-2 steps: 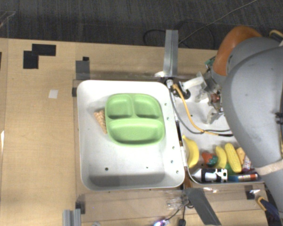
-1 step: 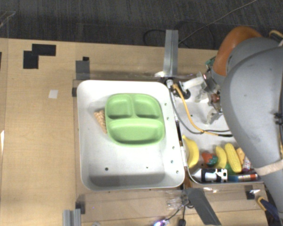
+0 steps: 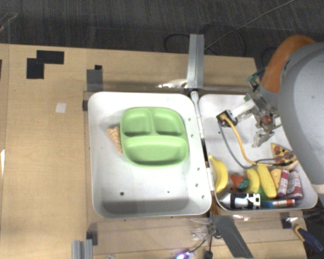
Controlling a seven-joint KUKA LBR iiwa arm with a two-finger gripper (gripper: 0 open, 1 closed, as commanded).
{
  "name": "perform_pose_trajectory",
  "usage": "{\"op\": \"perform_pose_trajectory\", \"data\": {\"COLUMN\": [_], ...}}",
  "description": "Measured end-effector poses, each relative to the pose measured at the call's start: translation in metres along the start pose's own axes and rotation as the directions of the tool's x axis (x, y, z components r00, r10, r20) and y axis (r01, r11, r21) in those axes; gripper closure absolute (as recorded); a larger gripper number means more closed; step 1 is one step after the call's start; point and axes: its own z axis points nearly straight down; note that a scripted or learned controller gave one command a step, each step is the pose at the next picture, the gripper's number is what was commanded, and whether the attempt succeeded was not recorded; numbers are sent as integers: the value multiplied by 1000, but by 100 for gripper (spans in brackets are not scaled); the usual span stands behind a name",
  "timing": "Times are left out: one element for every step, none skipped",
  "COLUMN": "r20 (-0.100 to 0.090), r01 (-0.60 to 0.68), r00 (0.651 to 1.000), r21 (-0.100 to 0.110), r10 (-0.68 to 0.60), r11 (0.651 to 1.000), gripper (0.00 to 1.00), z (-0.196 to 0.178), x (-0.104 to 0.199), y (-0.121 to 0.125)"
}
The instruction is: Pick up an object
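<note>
A: Where does the gripper [image 3: 262, 124] sit relative to the objects?

B: At the right of the frame, over the bare upper part of the right bin [image 3: 210, 144]. Its fingers appear parted, with nothing between them.

A: And the nearest candidates?

B: The pizza slice toy [image 3: 283, 154] lies just below-right of it. The corn cob [image 3: 266, 179] lies further below, in the pile at the lower right, its long axis running roughly up-down. The likely next move is downward in the frame.

Divided plate [image 3: 153, 136] in left bin [image 3: 105, 188]
</note>
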Motion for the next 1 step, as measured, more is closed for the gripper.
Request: {"op": "perform_pose_trajectory", "data": {"r20": [-8], "r01": [-178], "r00": [984], "r21": [0], "r10": [178], "r11": [984], "gripper": [0], "z": [23], "x": [31], "y": [-22]}}
